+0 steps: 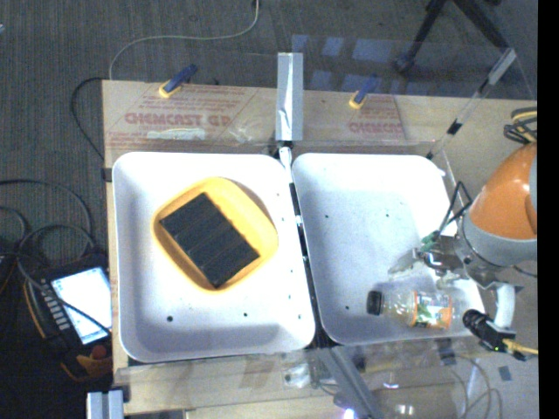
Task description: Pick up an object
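A clear plastic bottle (409, 306) with a black cap and a green and orange label lies on its side at the near right of the right bin (367, 199). My gripper (441, 263) hangs at that bin's right edge, just above and behind the bottle's label end; whether it touches the bottle is unclear. In the left bin (140, 312) sits a yellow dish (255, 206) with a black ribbed block (210, 238) lying in it.
The grey arm with its orange band (515, 197) reaches in over the right bin's right wall. A metal post (288, 94) stands behind the seam between the bins. Cables and a handheld device (74, 299) lie on the floor to the left.
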